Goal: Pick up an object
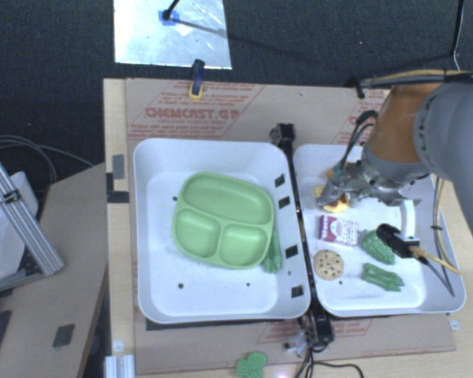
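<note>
Green leaf toy is seen nearest; the claw, its state untellable, is lowered onto a yellow object, directly beneath.

— Any lettering made out?

— Yes: "CHEMCAST GP", printed in red capitals, repeated across the tan paper-faced sheet lying under the two shallow white bins. Read most plainly along the strip behind the left bin; seen again, slanted and partly cut off, near the far right corner and on the front strip.

— Anything on the small red and white carton in the right bin?

— Some white marking noticed on the red face, but too small and blurred to read.

— Numbers, signs elsewhere?

— None found legible.
</note>
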Robot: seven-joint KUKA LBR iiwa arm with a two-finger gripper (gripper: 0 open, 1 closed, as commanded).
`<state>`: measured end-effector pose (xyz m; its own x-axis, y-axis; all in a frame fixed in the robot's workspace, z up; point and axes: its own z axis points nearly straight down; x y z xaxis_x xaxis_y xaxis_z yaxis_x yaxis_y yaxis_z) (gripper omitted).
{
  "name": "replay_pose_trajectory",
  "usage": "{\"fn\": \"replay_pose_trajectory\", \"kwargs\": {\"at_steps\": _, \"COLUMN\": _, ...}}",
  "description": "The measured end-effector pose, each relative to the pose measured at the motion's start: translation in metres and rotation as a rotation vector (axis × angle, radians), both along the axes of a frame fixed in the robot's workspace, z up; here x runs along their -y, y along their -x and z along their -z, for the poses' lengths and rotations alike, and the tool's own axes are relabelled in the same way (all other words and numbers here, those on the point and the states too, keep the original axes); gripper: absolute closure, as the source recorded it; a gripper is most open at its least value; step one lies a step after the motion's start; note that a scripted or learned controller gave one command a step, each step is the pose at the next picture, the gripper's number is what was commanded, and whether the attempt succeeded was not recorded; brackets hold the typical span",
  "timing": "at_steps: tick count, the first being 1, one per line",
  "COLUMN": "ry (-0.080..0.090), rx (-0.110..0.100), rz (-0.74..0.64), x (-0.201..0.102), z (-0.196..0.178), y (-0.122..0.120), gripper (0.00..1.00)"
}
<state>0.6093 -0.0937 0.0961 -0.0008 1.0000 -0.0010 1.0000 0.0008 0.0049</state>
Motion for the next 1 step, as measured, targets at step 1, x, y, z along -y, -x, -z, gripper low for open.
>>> {"fn": "replay_pose_trajectory", "kwargs": {"at_steps": 1, "ry": -0.002, "rx": -0.001, "rz": -0.007, "x": -0.0579, "z": -0.0924, "y": 0.0212, "gripper": 1.00}}
